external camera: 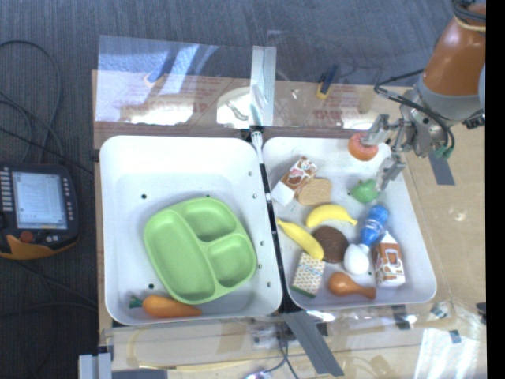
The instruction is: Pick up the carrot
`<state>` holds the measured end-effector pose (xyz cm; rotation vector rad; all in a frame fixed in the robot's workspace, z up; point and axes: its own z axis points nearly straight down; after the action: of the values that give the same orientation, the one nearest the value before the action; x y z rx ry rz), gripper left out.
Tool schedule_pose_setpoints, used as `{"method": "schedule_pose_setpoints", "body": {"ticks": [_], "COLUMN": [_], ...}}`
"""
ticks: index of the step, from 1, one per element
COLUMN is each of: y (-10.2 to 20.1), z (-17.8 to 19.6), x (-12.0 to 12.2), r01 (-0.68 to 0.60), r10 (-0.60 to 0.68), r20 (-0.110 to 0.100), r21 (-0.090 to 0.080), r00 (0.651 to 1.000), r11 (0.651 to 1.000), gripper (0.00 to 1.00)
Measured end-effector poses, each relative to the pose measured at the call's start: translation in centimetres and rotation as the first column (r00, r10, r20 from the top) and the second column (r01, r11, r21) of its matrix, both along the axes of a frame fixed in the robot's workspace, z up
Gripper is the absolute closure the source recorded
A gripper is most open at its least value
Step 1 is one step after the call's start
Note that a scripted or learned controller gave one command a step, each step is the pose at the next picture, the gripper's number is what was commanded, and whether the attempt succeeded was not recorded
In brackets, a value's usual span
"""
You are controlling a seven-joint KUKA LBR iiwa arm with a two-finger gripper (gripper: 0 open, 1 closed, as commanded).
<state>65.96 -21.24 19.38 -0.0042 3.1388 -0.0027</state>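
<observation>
The carrot (166,307) lies on its side in the left bin (118,180), at that bin's near left corner, its green top pointing left and its orange body just beside the near edge of a green divided plate (200,248); the plate has three compartments and sits slightly tilted in the middle of the bin.

The gripper (392,144) hangs over the far right part of the right bin (418,243), well apart from the carrot; the arm's orange band (458,54) shows above it at the far right. The fingers stand narrowly apart with nothing between them; one finger points down toward a small green item (364,190), and a red tomato-like toy (363,148) sits just to the left of the gripper.

The right bin is crowded: a small carton (297,174) and a slice of bread (314,191) at the far left; a banana (331,214) in the middle; a second yellow piece (301,238) near the divider; a brown round item (332,243); a white egg (357,259); a blue bottle (373,223); a red-and-white carton (388,263); a patterned box (308,274); a chicken drumstick (349,286) at the near edge.

On the tabletop to the far left lies a control pendant (35,208) with its black cable.
</observation>
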Motion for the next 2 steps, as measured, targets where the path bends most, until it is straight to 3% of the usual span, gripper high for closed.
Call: {"method": "schedule_pose_setpoints", "body": {"ticks": [1,2], "y": [-1.2,-0.9], "z": [-9.5,-8.3], "x": [-1.8,-1.3], "r01": [-0.028,-0.03], "r10": [0.028,0.03], "r20": [-0.002,0.015], "r21": [-0.002,-0.005], "r00": [1.0,0.999], "r11": [1.0,1.0], "gripper": [0.0,1.0]}}
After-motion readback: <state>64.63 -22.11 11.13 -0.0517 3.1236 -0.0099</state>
